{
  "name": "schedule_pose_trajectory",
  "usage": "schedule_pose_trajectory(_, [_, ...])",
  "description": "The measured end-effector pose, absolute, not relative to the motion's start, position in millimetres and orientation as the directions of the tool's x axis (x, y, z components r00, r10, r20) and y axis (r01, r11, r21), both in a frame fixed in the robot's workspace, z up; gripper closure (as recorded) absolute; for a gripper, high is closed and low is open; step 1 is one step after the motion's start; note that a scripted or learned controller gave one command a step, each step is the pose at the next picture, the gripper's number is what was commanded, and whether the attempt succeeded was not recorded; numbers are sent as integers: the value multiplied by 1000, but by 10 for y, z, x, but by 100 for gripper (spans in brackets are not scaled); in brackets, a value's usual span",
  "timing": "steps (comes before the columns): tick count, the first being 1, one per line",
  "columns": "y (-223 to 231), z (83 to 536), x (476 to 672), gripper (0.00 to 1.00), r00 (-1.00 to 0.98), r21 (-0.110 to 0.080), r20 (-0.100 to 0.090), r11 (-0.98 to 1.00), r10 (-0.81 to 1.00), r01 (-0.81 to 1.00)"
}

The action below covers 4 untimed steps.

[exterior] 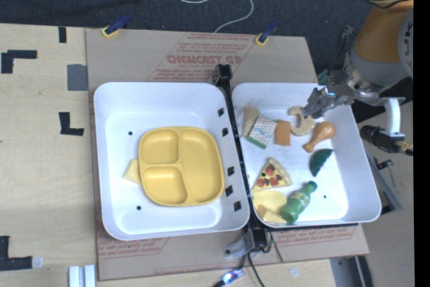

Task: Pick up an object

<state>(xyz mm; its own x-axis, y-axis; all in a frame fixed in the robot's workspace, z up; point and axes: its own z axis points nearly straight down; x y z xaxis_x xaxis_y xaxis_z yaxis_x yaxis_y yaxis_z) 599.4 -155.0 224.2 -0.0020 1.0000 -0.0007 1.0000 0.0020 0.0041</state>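
Note:
My gripper [314,106] hangs over the far right part of the right bin [349,208], just above a tan curved food piece [299,117]. Close beside it lie an orange drumstick [319,135] and an orange block [283,132]. A sandwich wedge [259,128] lies to the left of the block. Nearer the front sit a dark green piece [320,160], a pizza slice [272,175], a green bottle [298,201] and a yellow piece [267,201]. Nothing shows between the gripper's fingers.
The left bin [114,104] holds a yellow divided plate [181,166] with a pale yellow wedge [131,171] beside it at the left. A black clip strip [232,144] joins the two bins. Cardboard lies under both, and a white cable [215,0] runs behind.

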Motion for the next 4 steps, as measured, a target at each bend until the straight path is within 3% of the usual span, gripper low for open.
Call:
schedule_pose_trajectory(2, [-355, 2153, 5983, 100, -6, -2, 1, 6, 1000, 1000])
schedule_pose_trajectory(4, [664, 2232, 6157, 100, -4, -2, 0, 4, 1000, 1000])
